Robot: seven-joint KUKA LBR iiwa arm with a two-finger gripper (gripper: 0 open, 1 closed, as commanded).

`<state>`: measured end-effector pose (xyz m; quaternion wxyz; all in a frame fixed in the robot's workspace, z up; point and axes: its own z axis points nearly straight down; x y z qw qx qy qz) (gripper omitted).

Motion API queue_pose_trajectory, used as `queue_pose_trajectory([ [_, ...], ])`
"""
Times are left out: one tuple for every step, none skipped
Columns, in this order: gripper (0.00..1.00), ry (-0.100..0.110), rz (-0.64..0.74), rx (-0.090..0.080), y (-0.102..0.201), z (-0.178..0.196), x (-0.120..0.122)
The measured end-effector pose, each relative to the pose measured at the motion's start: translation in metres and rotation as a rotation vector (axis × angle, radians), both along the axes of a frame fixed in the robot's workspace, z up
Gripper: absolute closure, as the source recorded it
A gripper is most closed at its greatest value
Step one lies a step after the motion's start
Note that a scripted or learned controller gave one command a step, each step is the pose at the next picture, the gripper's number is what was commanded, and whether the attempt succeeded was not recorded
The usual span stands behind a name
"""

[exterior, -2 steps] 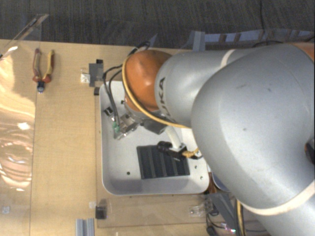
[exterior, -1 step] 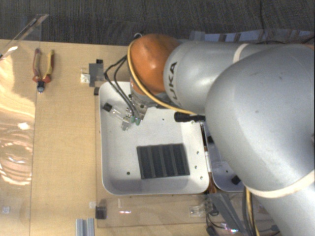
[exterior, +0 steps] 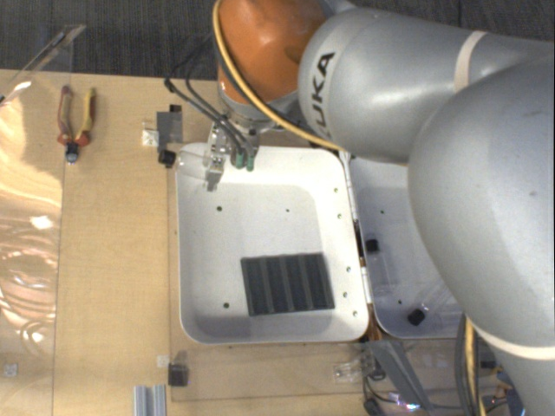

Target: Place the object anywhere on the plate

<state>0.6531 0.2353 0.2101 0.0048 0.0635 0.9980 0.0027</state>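
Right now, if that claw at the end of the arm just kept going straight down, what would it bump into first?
Probably the white floor of the left bin near its far-left corner. The gripper points down there, well away from the dark ribbed plate. Its height is hard to judge.

1. a robot lab or workshop: plywood bench (exterior: 113, 258), two white bins (exterior: 195, 319).
2. big grey kuka arm (exterior: 416, 85), loose cables (exterior: 195, 98).
3. pliers (exterior: 75, 121) lying on the bench.
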Motion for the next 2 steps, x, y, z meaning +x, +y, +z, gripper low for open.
queue_pose_trajectory([
  [1.00,0.006,-0.406,0.000,0.000,-0.040,0.005],
  [1.00,-0.015,0.075,-0.009,-0.011,-0.089,0.014],
])
